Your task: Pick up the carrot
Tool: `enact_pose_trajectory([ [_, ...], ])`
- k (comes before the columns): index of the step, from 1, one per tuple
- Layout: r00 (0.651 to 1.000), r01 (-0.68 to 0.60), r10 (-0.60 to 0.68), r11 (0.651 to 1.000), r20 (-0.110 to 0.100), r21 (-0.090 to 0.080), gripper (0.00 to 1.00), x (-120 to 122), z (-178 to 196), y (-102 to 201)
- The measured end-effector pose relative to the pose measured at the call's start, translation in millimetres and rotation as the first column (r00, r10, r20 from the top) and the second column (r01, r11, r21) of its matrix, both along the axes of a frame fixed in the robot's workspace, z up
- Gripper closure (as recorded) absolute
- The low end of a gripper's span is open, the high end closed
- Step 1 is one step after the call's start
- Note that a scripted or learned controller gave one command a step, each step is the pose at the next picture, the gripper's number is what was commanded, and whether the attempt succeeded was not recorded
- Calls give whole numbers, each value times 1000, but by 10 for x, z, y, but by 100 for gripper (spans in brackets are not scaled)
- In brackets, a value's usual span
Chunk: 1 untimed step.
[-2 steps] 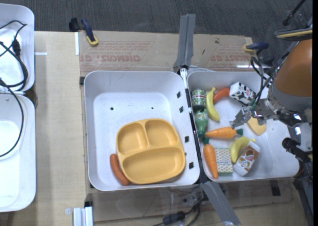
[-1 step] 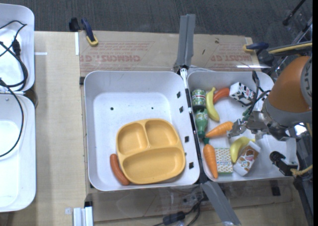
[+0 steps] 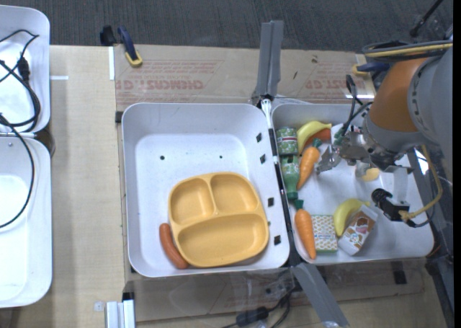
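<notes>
Two carrots lie in the right bin (image 3: 403, 247). One carrot (image 3: 308, 164) lies slanted near the bin's left wall, its green top up by a banana (image 3: 314, 130). The other carrot (image 3: 305, 233) lies at the front left corner, pointing towards the front. My gripper (image 3: 328, 159) reaches in from the right and hangs low just right of the upper carrot, very close to it. The view does not show anything held in it. The arm's orange band (image 3: 395, 97) sits above the bin's right half.
Green bottles (image 3: 289, 155) line the right bin's left wall. A second banana (image 3: 346, 213), a printed pouch (image 3: 356, 233) and a small green packet (image 3: 325, 233) lie at the front. The left bin (image 3: 194, 132) holds a yellow divided plate (image 3: 215, 220) and a sausage (image 3: 171, 246).
</notes>
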<state>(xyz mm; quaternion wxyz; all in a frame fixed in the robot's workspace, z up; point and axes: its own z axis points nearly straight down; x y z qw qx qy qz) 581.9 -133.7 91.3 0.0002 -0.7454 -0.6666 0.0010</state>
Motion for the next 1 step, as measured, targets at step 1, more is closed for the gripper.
enact_pose_trajectory([
  [1, 994, -105, 104, 995, -31, -4, 0, 409, 8, 232],
])
